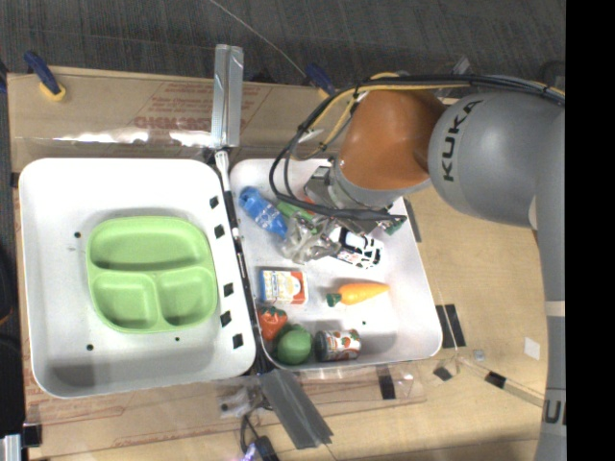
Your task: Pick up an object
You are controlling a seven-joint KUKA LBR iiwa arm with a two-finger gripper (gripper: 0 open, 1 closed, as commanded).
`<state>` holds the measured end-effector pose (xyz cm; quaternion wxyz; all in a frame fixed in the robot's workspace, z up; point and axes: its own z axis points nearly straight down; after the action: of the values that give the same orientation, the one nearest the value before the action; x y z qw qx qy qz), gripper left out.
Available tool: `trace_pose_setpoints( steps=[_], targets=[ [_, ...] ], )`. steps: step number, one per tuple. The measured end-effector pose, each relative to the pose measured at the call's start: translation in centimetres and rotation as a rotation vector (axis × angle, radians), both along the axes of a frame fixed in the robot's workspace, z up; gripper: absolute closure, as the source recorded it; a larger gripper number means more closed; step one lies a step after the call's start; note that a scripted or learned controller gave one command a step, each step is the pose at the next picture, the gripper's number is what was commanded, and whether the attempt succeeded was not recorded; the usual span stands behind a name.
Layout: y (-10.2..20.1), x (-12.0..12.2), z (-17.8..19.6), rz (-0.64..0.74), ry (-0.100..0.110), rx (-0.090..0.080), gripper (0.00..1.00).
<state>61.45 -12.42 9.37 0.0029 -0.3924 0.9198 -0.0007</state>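
Note:
My gripper (306,236) hangs low in the upper middle of the right bin (415,286), under the orange wrist band. It sits between a blue bottle (260,209) on its left and a black-and-white toy car (361,250) on its right. Just below it lies a small juice carton (282,286). An orange carrot (361,293) lies to the lower right. Along the bin's front edge are a red tomato (272,321), a green ball (294,345) and a small can (338,345). The wrist hides the bin floor behind the gripper.
The left bin (48,257) holds a green divided plate (151,273). A metal divider post (228,94) stands between the bins at the back. Cables loop from the wrist over the right bin's back-left corner. The grey arm covers the right side.

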Motion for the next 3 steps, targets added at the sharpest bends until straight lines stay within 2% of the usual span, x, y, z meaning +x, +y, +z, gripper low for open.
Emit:
trace_pose_setpoints(
  steps=[1,2,3],
  targets=[
    [7.3,-0.4,10.2,-0.262,-0.002,0.001,1.00],
    [1.4,4.3,14.1,-0.189,-0.002,-0.002,1.00],
    [-3.8,4.3,14.8,-0.031,0.000,-0.002,1.00]
  ],
)
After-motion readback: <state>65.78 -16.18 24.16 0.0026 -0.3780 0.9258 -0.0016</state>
